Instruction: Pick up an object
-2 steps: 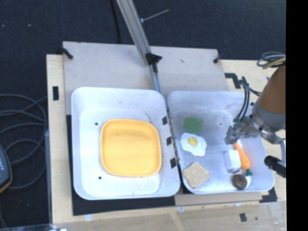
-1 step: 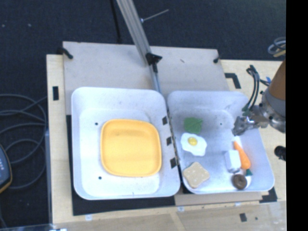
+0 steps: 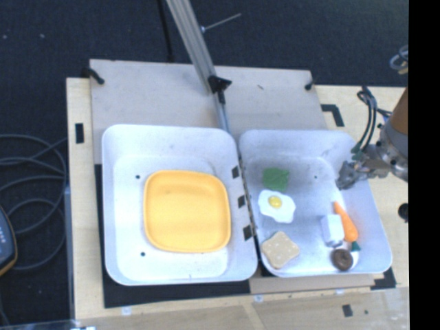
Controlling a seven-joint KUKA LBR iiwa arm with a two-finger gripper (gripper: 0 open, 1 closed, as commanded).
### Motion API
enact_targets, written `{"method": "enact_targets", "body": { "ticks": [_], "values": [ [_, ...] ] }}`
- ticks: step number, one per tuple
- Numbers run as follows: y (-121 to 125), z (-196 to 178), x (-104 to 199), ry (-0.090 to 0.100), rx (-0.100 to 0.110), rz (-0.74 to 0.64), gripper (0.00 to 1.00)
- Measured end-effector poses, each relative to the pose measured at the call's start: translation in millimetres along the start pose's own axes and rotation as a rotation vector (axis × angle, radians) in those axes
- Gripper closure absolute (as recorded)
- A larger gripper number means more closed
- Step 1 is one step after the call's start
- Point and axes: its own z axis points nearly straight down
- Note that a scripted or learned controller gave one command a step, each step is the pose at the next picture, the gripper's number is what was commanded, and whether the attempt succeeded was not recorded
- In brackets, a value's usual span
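I see a yellow square plate [image 3: 186, 210] in the left bin [image 3: 117, 184]. Right bin [image 3: 375, 205]: toast slice [image 3: 280, 249], fried egg [image 3: 276, 206], green piece [image 3: 276, 179], orange carrot [image 3: 345, 221]. Gripper [image 3: 346, 177] at the bin's far right; grip state: cannot tell. No legible writing.

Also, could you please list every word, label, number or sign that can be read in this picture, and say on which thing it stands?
None can be read.
Yellow plate, fried egg, toast, green piece, carrot: no print visible.
Small white object beside the carrot: any marking is too small to tell.
Two white bins: only dark specks, no lettering.
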Motion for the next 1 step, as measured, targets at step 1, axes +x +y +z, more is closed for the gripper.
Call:
{"method": "enact_targets", "body": {
  "ticks": [1],
  "values": [
    [4.3, -11.1, 47.2, 0.001, 0.000, -0.003, 1.00]
  ]
}}
